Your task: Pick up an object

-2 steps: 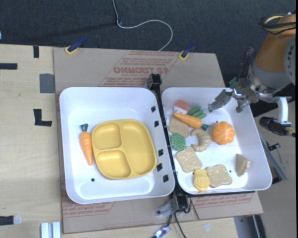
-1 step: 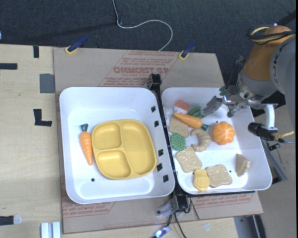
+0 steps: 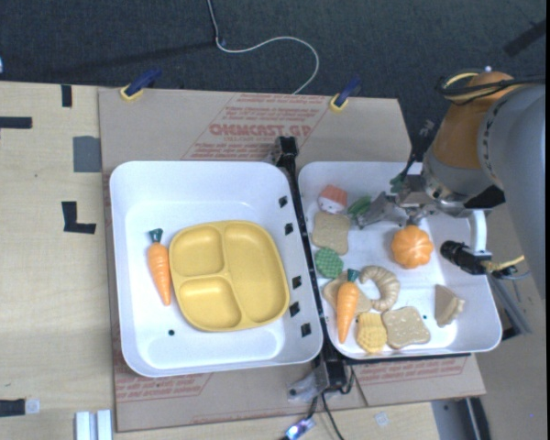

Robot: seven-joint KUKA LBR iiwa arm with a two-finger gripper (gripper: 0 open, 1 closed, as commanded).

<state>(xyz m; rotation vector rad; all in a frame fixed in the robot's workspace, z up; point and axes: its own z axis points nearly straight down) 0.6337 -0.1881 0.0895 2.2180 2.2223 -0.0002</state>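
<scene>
My gripper (image 3: 382, 210) hangs low over the upper middle of the right bin (image 3: 467, 337), reaching in from the right. Its tip is right beside a small green piece (image 3: 359, 207); I cannot tell if they touch. An orange fruit (image 3: 411, 247) lies just below and right of the gripper. Near it are a pink-and-white piece (image 3: 332, 197), a tan slice (image 3: 330, 233), a green round piece (image 3: 328, 263), a curled pastry (image 3: 382, 285), a carrot (image 3: 346, 308), a yellow waffle (image 3: 371, 334), a toast slice (image 3: 406, 327) and a tan wedge (image 3: 447, 306).
The left bin (image 3: 133, 186) holds a yellow divided plate (image 3: 229, 274) and a second carrot (image 3: 159, 268) at its left. The grey arm with its orange band (image 3: 463, 131) covers the right bin's upper right corner. A black divider (image 3: 295, 236) separates the bins.
</scene>
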